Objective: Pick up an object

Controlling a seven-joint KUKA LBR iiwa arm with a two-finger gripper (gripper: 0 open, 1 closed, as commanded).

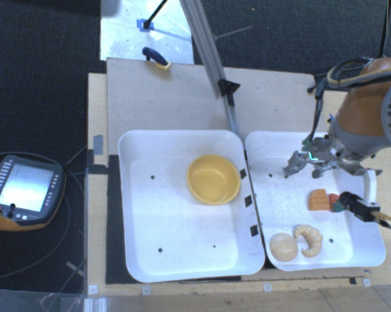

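Two white bins (179,260) sit on a pale board over dark carpet; a teach pendant (24,191) lies left. The gripper (301,163), fingers seemingly spread and empty, hovers over the right bin above an orange block (319,200), croissant (310,240) and bun (283,247). A yellow bowl (213,179) occupies the left bin. No writing is legible.

Two shallow white bins, left (141,246) and right (272,155): smooth plastic, semi-gloss, soft glare. Round yellow bowl (213,178): smooth plastic, slight sheen inside. Orange square block (319,200): matt, looks like plastic. Pale round bun-shaped item (283,247) and curved cream croissant-shaped item (310,240): matt, prob. moulded plastic, croissant ridged. Bench top, beige board (178,100): matt, wood-fibre look. Slanted silver pole (206,40): brushed metal. Arm's orange band (367,110): glossy. Gripper (296,165): grey metal, dull.
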